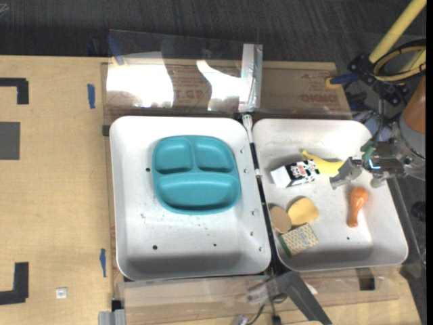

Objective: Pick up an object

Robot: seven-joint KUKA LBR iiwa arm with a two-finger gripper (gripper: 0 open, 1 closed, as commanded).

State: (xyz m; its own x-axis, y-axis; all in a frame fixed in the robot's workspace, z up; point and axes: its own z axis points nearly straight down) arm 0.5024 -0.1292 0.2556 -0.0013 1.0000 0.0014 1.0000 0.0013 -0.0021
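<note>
Reaching in from the right, the arm (414, 114) is cut off by the frame edge, so little beyond its wrist and the gripper (352, 170) is seen. The jaws are too small and cluttered to be read, and whether they are open or closed cannot be told; nothing is seen held between them. The gripper is placed over the right bin (389, 246), just right of a yellow banana (323, 164) and just above an orange carrot-shaped toy (356, 205). A small black-and-white box (295, 173) is found touching the banana's left end. Nearer the viewer, a yellow rounded piece (304, 210), a tan disc (279, 217) and a patterned packet (299, 237) are clustered by the bin's left wall. In the left bin (128, 249), a teal divided tray (196, 172) is set at the centre, with bare white floor all around it. Both bins are borne on cardboard sheeting (47, 181) marked with black tape. At the far edge a clear plastic panel (183, 80) is stood, blurred by glare. Open floor is left in the right bin's near right corner.
</note>
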